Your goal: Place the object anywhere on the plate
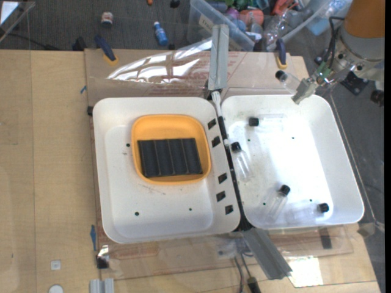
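Note:
An orange plate (142,133) sits in the left bin (116,212). A black ridged block (170,156) lies flat on the plate's middle. Several small clear bottles with black caps lie in the right bin (342,163): one at the far left (253,122), one by the divider (238,154), one at the near middle (280,197). My gripper (302,91) hangs over the far right rim of the right bin, well away from the plate. Just left of it is another clear piece with a black cap (281,75); whether it is held is unclear.
A metal divider bar (218,54) runs between the bins, with black clips along the seam. A clear tub of colourful toys (256,5) stands behind the bins. Wooden bench surface spreads to the left (43,163).

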Robot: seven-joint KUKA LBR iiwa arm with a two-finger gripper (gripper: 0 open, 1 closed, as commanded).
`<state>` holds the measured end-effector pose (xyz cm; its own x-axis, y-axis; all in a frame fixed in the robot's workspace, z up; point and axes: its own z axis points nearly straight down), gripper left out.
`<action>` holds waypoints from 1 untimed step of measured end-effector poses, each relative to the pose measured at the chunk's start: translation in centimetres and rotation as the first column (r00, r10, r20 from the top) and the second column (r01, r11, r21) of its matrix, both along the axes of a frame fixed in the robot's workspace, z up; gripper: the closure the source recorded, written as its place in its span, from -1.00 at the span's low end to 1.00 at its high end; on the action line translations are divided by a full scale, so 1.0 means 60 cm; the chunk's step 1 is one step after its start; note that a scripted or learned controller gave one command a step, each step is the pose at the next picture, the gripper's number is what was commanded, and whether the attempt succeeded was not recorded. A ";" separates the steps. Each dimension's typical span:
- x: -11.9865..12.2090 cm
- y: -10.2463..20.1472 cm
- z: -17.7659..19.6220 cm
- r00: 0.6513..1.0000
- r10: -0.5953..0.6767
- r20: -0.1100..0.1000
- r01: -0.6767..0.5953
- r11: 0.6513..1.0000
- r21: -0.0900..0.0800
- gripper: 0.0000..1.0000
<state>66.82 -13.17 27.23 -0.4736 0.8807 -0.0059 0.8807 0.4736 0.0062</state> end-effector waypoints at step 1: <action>-0.001 -0.037 0.078 0.997 0.074 0.000 -0.074 0.997 -0.001 1.00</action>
<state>66.79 -15.37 31.89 -0.5377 0.8431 -0.0068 0.8431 0.5378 0.0060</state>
